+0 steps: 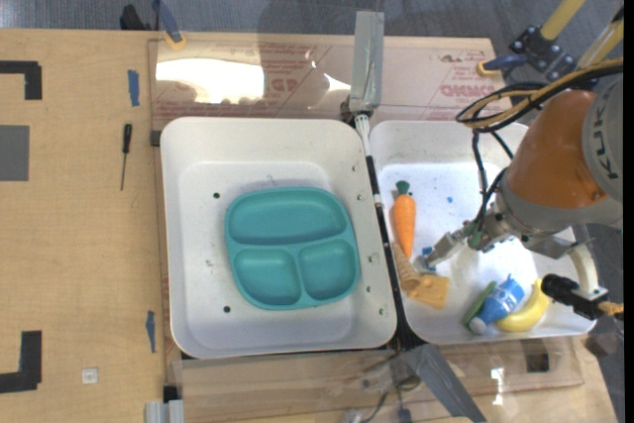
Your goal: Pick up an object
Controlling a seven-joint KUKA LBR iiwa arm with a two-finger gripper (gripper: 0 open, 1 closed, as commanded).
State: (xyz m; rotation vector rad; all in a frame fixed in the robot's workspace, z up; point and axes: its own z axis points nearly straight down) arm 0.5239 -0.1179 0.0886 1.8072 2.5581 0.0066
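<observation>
Teal divided plate point(291, 246) lies in the left bin point(188, 163)

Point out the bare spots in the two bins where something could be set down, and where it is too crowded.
Left bin: bare white floor rings the teal divided plate, widest along the far edge. Right bin: the far part beyond the carrot is bare. Its near part is crowded: gripper, tan block, blue bottle, banana.

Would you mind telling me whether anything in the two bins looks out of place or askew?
Nothing looks spilled or broken. The teal tray lies flat in the left bin. In the right bin, the carrot, cracker, blue bottle and banana lie loosely scattered, the bottle tipped over against the banana.
</observation>
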